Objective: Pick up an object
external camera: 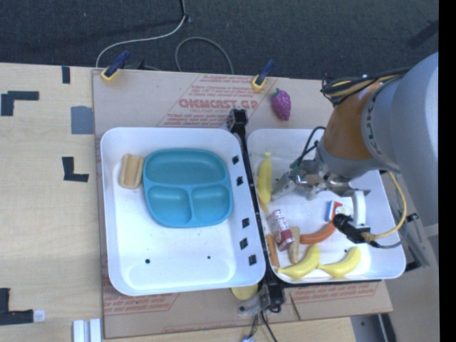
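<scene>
My gripper (pixel 298 179) hangs low over the middle of the right bin (pixel 385 262), under the grey arm with its orange band (pixel 349 130). Just to its left lies a yellow banana (pixel 264 179) along the bin's left wall. Nearer the front are a small bottle with a red label (pixel 280 229), an orange sausage-like piece (pixel 317 235) and two more bananas (pixel 303 262) (pixel 343 262). A small red, white and blue item (pixel 333 209) lies right of the gripper. The arm hides part of the bin's back.
The left bin (pixel 171 269) holds a blue divided plate (pixel 189 187) and a tan bread-like piece (pixel 130 171) beside it. A purple bunch of grapes (pixel 281 104) lies on the board behind the right bin. A yellow cable (pixel 395 223) loops near the wrist.
</scene>
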`<state>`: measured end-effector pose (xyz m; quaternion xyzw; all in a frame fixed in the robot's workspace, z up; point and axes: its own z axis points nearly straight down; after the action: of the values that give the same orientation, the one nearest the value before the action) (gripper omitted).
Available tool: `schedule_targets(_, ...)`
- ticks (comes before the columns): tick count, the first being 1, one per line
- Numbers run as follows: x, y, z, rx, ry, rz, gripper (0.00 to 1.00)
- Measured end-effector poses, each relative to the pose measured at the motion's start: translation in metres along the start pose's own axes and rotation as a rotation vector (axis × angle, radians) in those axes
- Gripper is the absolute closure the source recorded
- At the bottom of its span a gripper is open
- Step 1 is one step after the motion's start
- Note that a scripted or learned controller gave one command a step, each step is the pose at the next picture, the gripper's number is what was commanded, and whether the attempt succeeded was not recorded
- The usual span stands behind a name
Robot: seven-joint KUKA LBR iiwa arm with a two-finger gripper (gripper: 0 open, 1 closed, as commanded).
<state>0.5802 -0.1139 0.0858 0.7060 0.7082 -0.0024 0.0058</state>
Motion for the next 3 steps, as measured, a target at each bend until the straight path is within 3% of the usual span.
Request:
schedule_targets(1,0.009,0.089,0.000,0.011,-0.003,-0.001,0.00)
schedule_targets(2,0.012,0.088,-0.010,0.005,0.004,0.004,1.00)
schedule_targets(3,0.083,0.063,-0.134,-0.001,0.014,-0.004,1.00)
